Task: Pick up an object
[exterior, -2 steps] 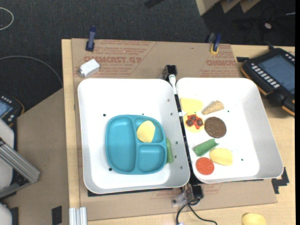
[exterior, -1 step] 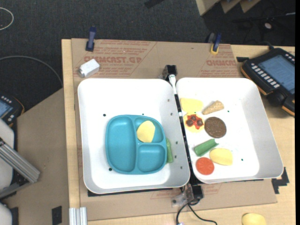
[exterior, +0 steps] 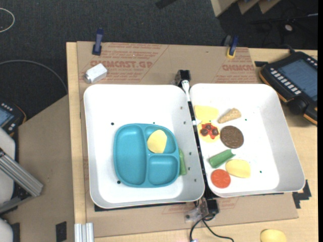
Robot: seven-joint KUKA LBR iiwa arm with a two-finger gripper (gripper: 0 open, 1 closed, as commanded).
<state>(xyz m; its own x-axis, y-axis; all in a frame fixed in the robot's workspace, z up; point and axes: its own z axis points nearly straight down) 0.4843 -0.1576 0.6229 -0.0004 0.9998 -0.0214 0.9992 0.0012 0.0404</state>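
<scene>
Sitting side by side on a cardboard-covered bench (exterior: 151, 64) are two shallow white bins. The left white bin (exterior: 96, 135) holds a teal plastic tray with three compartments (exterior: 131, 158). A pale yellow rounded piece (exterior: 157, 141) lies in the tray's upper right compartment. A thin green strip (exterior: 182, 163) rests against the tray's right rim, between the tray and the bin wall.

The right white bin (exterior: 272, 135) holds the loose toy foods, all gathered in its left half. A flat yellow slice (exterior: 204, 113) lies nearest the far wall, with a tan wedge (exterior: 229, 115) just beside it. Below them, a small cluster of red berries (exterior: 209, 130) sits close to a round brown disc (exterior: 231, 136). Nearer the front, a green elongated piece (exterior: 221, 158) lies tilted, touching a lumpy yellow piece (exterior: 238, 168). A red-orange round piece (exterior: 220, 178) sits just beside both.

Whether the gripper is apart or together cannot be told from this view.

A small white block (exterior: 96, 73) rests on the cardboard behind the left bin, and a black handheld pendant (exterior: 295, 82) lies off to the right.
</scene>
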